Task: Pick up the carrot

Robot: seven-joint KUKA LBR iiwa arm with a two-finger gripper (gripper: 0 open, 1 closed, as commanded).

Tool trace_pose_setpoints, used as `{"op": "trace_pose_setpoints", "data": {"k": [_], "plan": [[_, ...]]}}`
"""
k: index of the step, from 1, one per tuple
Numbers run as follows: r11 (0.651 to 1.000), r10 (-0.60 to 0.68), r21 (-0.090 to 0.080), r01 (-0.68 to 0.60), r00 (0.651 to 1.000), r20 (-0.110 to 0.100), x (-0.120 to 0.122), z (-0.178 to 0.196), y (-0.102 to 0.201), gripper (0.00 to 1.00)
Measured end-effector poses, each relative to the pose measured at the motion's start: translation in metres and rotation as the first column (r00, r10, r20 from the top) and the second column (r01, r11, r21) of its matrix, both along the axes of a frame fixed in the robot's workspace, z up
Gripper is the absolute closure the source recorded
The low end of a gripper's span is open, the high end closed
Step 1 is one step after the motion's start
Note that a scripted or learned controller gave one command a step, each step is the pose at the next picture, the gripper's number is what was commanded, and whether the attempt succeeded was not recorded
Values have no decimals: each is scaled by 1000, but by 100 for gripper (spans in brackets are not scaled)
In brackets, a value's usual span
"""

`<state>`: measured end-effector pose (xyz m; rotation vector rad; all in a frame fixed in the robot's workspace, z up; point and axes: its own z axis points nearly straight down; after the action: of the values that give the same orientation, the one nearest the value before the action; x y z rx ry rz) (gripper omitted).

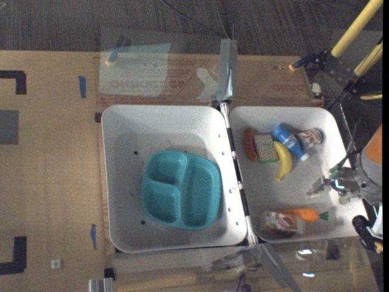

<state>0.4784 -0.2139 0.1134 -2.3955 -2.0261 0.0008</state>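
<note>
The carrot [306, 215] is small and orange with a green tip pointing right. It lies flat near the front edge of the right bin [331, 119]. My gripper [329, 185] hangs over the right side of that bin, a little behind and to the right of the carrot and apart from it. Nothing shows in its grasp. The grey arm with its orange band enters at the right edge.
A red and white packet [281, 222] lies touching the carrot's left end. Further back sit a yellow banana [283, 160], a blue bottle [285, 137], a small can [309, 138] and a toy sandwich [259, 146]. The left bin [121, 126] holds a teal divided plate [181, 189].
</note>
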Motion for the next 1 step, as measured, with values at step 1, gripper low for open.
{"op": "trace_pose_setpoints", "data": {"k": [1], "plan": [[977,-213,9,213,977,-1,16,-22,7,0]]}}
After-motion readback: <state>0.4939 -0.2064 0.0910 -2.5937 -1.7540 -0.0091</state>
